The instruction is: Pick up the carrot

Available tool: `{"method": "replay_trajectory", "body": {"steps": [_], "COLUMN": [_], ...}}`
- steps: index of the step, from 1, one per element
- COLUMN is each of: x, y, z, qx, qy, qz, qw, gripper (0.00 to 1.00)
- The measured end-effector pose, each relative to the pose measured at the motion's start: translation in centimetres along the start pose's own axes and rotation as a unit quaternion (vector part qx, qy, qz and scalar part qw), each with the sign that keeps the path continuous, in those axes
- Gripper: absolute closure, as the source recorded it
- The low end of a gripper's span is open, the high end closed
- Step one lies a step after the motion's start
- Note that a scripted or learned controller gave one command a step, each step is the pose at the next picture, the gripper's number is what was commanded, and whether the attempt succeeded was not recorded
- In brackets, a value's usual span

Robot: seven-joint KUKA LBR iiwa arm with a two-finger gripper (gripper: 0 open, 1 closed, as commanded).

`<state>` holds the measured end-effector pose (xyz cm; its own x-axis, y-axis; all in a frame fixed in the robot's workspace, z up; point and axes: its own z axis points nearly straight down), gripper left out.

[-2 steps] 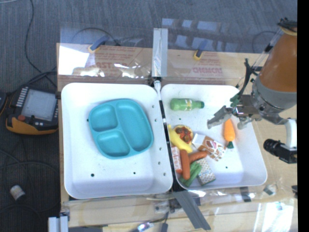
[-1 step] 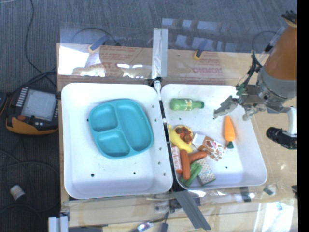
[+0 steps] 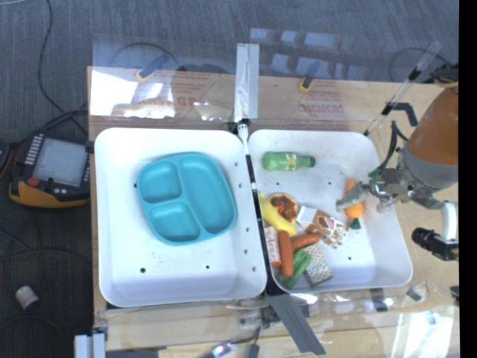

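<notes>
The carrot (image 3: 285, 250) is an orange tapered piece lying in the pile of toy food at the lower left of the right bin (image 3: 380, 267). A redder stick (image 3: 305, 239) lies across the pile just beside it. My gripper (image 3: 363, 198) hangs over the right side of this bin, about a hand's width right of and above the pile. Two small orange bits (image 3: 355, 210) show right at the gripper's tip; I cannot tell whether they lie on the bin floor or are touched by it.
A green bottle (image 3: 288, 161) lies at the top of the right bin. A yellow banana (image 3: 273, 216), a round fruit piece (image 3: 284, 202), a green vegetable (image 3: 300, 263) and small packets (image 3: 330, 229) crowd the pile. The left bin holds a blue divided plate (image 3: 186, 196).
</notes>
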<state>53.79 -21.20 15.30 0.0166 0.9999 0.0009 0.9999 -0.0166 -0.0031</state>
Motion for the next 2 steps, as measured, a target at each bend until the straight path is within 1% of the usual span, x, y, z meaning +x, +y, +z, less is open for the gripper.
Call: {"method": "replay_trajectory", "body": {"steps": [1,2], "x": [0.14,0.14], "y": [1.62,1.5], "z": [5.63,4.94], "qx": [-0.003,-0.001], "qy": [0.004,0.004], "qz": [-0.026,-0.026], "qw": [0.9997,0.9997], "gripper": [0.0,1.0]}}
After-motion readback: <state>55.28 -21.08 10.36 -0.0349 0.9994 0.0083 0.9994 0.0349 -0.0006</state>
